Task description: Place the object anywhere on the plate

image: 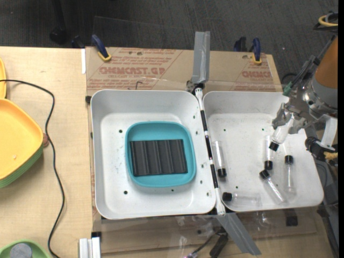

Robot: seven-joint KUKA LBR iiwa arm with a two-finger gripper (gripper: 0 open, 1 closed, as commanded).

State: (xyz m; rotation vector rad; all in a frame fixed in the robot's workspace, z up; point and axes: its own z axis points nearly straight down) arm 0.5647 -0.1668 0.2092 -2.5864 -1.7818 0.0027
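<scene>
The teal plate with a dark ribbed middle lies in the left bin. Several clear tubes with black caps lie in the right bin: one along the left wall, one at the front, and others to the right. My gripper hangs over the right bin's right side. A clear tube slants down from between its fingers, with its black cap at the lower end, just above the bin floor. The gripper is shut on this tube.
The divider between the two bins runs front to back. A stack of yellow plates and a black cable lie on the wooden table at left. Blue clamps hold cardboard behind the bins.
</scene>
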